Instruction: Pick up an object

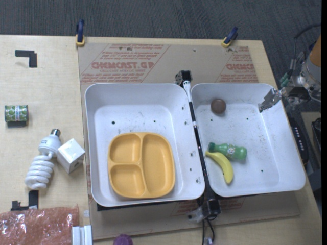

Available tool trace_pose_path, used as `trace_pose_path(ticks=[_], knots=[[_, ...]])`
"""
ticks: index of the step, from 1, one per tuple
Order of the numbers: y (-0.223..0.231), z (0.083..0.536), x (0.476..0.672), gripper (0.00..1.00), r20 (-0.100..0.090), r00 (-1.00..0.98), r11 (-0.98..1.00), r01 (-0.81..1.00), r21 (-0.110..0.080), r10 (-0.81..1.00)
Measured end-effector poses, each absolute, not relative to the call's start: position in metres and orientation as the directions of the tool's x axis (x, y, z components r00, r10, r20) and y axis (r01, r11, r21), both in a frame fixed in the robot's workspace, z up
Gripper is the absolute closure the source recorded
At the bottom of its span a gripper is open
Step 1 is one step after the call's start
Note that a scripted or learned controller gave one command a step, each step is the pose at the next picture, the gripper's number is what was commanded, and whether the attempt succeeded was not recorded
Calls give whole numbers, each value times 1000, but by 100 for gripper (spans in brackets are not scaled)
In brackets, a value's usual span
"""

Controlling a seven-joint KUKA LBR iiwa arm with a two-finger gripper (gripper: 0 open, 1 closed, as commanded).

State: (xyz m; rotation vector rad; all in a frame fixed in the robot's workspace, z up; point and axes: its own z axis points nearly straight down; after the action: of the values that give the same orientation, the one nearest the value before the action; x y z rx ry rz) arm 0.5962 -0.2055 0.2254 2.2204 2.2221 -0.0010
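Note:
In the right bin [271, 180] lie three objects. A small brown ball [218, 105] rests near the far wall. A green toy bottle [231, 151] lies on its side at the near left, and a yellow banana [223, 166] touches it just in front. My gripper [269, 101] hangs over the bin's far right corner, well to the right of the ball and apart from all three objects. Nothing shows in it. The arm [309, 80] enters from the right edge.
The left bin [97, 137] holds a yellow divided plate [141, 164]. On the bench to the left are a spiral light bulb [42, 160], a white cube [70, 155], a green can [16, 114] and a pink textured mat [38, 226].

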Motion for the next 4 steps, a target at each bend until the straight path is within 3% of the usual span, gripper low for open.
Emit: trace_pose_path(ticks=[1,2,3,4], knots=[[-203,98,607,0,0,-1,1,1000,0,1000],[-186,92,538,0,0,1,-1,1000,0,1000],[-142,92,477,0,0,2,-2,1000,0,1000],[-116,93,602,0,-1,-2,2,1000,1,1000]])
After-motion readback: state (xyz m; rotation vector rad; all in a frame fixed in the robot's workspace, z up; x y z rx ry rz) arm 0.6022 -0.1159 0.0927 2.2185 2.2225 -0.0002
